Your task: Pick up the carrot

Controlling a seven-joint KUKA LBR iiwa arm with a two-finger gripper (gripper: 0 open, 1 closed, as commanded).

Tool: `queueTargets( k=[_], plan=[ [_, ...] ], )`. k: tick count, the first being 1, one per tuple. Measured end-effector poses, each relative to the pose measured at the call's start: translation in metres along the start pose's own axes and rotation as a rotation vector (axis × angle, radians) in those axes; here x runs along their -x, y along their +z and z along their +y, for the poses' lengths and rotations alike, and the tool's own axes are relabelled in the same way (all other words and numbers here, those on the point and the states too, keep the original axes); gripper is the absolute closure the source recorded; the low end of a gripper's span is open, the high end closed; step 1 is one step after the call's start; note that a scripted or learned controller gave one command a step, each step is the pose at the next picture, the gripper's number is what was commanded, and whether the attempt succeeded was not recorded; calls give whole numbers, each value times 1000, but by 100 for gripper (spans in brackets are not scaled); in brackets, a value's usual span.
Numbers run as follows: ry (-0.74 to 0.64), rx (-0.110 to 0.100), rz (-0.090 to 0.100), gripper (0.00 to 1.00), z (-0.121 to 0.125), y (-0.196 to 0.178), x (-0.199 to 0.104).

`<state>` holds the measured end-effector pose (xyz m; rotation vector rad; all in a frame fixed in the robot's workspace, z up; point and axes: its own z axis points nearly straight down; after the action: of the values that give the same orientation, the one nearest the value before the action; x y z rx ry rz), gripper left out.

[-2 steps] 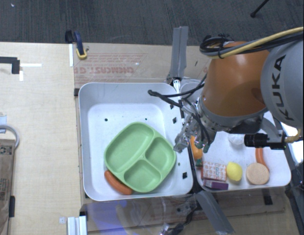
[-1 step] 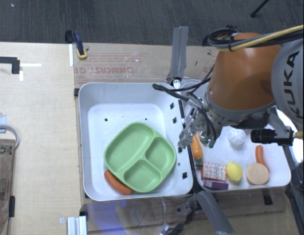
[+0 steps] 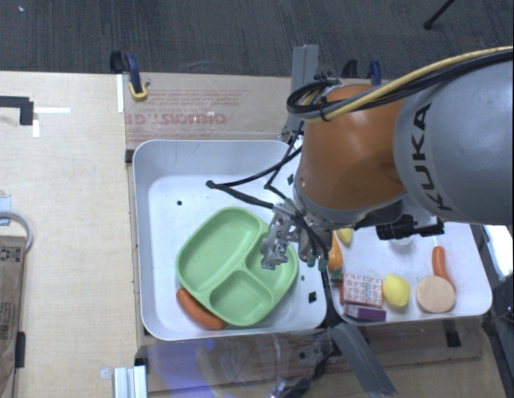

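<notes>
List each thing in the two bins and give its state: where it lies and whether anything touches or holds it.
Green divided plastic plate: flat in left white bin.
Orange carrot: lying against plate's lower-left rim, not held.
Hand: over plate's right edge, nothing visibly between its fingers.
Yellow lemon: resting in right bin.
Tan round disc: flat, right bin.

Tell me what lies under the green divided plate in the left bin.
An orange carrot pokes out from beneath the green divided plate's lower-left edge, resting on the left bin floor. How far it runs under the plate is covered. The gripper hangs over the plate's right side.
</notes>
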<state>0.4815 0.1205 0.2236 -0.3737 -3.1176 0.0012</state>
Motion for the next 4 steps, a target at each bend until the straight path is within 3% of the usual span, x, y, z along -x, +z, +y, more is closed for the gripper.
queueTargets(
  k=[1, 2, 3, 4],
  plan=[
    [2, 1, -4, 100, -56, -38, 77],
    [47, 1, -2, 100, -61, -45, 18],
    [-1, 1, -4, 100, -73, -75, 105],
    [-28, 1, 0, 100, -83, 0, 31]
  ],
)
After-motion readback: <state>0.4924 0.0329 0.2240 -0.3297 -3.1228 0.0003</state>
